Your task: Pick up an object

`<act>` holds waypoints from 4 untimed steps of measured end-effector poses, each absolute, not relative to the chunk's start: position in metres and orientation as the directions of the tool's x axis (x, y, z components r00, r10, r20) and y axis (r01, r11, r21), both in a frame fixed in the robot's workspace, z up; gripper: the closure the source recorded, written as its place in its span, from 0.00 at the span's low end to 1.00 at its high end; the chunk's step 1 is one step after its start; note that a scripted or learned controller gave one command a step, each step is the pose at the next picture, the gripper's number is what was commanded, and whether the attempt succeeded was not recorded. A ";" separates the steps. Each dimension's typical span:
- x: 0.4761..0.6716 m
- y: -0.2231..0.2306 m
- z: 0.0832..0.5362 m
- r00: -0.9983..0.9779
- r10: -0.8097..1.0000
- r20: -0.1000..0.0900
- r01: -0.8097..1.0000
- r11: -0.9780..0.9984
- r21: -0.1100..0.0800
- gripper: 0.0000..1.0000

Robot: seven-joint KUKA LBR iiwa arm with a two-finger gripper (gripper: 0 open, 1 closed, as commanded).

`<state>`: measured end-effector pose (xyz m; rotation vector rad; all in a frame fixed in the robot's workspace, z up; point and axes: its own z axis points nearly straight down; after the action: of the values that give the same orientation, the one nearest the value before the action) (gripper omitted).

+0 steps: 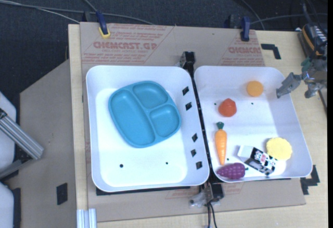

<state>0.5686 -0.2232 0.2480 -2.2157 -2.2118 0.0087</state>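
Orange toys sit untouched in the right bin (291,117): a ball (254,88) at 12 o'clock, a carrot (221,143) at 7. At 2 o'clock the gripper (297,84) hovers over the rim, whether spread or closed I cannot tell. Picking is not begun.
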 end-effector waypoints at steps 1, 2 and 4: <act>0.570 -0.223 0.252 -0.001 1.000 0.001 1.000 0.001 -0.003 0.00; 0.561 -0.220 0.194 0.000 1.000 0.004 1.000 0.000 -0.009 0.00; 0.552 -0.210 0.087 0.000 1.000 0.005 1.000 0.000 -0.010 0.00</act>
<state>0.5519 -0.2102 0.0871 -2.2136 -2.2143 0.0048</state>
